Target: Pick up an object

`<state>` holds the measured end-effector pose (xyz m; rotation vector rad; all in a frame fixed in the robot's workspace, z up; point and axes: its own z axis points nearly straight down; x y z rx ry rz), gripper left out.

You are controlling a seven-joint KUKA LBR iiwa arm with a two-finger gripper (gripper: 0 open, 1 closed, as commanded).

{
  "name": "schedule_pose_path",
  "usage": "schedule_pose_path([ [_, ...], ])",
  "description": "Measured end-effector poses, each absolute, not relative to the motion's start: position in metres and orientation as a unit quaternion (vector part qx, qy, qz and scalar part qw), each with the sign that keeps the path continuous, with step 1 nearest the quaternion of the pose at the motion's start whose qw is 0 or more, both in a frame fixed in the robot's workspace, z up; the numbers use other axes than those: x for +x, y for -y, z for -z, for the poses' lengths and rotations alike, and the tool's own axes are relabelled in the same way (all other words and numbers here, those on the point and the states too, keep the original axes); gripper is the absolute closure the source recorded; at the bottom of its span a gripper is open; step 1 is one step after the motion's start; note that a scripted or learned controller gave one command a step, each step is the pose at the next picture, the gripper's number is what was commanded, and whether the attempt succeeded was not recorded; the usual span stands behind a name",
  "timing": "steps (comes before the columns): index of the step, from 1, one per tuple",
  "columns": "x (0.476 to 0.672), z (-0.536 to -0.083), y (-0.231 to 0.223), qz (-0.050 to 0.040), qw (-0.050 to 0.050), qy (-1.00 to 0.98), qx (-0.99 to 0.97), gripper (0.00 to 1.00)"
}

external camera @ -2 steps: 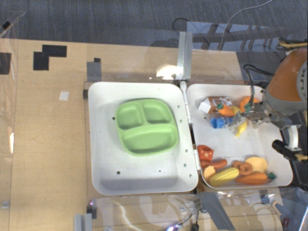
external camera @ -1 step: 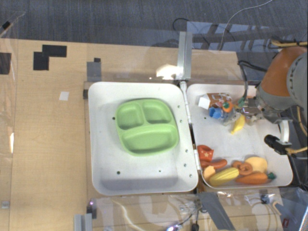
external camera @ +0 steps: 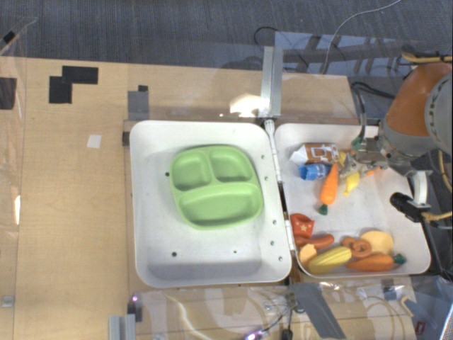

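Gripper (external camera: 362, 154) of the grey arm is hanging over the upper right part of the right white bin (external camera: 417, 261), just beside a small yellow banana-shaped toy (external camera: 351, 182) and a slanted orange toy carrot (external camera: 329, 184); whether it is gripping anything I cannot tell. Left of the carrot, a brown snack packet (external camera: 320, 151) and a blue piece (external camera: 312, 171) are lying. More plastic food is crowding the bin's lower edge. A green divided plastic plate (external camera: 214, 185) is sitting in the left white bin (external camera: 152, 261).
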<state>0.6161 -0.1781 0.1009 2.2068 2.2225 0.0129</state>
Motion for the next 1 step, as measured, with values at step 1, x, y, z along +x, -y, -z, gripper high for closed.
schedule_pose_path([
  [1,0.6461,-0.1867,0.1304,-0.0024,0.003,-0.727,0.687,1.00],
])
